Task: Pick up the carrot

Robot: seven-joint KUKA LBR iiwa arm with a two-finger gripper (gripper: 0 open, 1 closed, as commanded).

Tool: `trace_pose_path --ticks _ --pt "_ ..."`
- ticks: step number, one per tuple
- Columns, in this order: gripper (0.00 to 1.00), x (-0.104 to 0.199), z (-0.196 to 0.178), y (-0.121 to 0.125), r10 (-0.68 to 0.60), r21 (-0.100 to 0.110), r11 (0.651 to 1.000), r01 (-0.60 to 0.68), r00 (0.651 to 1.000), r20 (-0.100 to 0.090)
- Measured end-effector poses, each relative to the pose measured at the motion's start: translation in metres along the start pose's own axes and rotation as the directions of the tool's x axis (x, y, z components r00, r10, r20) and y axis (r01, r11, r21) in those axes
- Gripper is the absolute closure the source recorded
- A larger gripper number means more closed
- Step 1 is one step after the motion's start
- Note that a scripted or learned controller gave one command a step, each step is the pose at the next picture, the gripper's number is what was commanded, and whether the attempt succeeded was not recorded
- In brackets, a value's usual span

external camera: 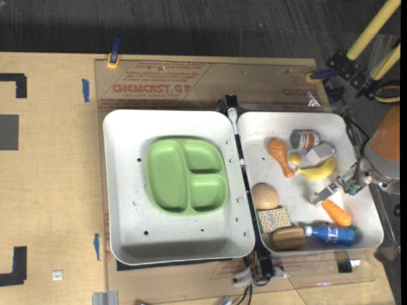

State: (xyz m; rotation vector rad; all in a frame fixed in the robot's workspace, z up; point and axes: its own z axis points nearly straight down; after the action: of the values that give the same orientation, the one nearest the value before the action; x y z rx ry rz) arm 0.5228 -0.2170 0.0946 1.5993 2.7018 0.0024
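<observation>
- The carrot (336, 213) lies hemmed in: blue bottle (332, 234) just below, banana (316, 169) above (bin wall (375, 224) close on the right).
- Bare floor lies between the bread roll (266, 196) and the carrot.

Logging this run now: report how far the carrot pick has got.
Done: the gripper has reached into the right bin and sits just above the carrot. In hand: lining up on it; the carrot lies flat on the bin floor beside the blue bottle, not between the fingers. Left: close on it and lift.
</observation>
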Motion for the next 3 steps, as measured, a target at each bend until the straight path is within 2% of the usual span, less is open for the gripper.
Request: trace_pose_path --ticks 1,2,3 --pt "0.00 0.056 0.006 0.027 -0.078 -0.006 0.997 0.078 0.997 0.010" --pt "0.00 0.063 0.006 -0.010 0.360 -0.009 0.933 -0.360 0.933 0.005" --pt "1.00 0.058 -0.006 -0.010 0.359 -0.019 0.933 -0.359 0.933 0.019"
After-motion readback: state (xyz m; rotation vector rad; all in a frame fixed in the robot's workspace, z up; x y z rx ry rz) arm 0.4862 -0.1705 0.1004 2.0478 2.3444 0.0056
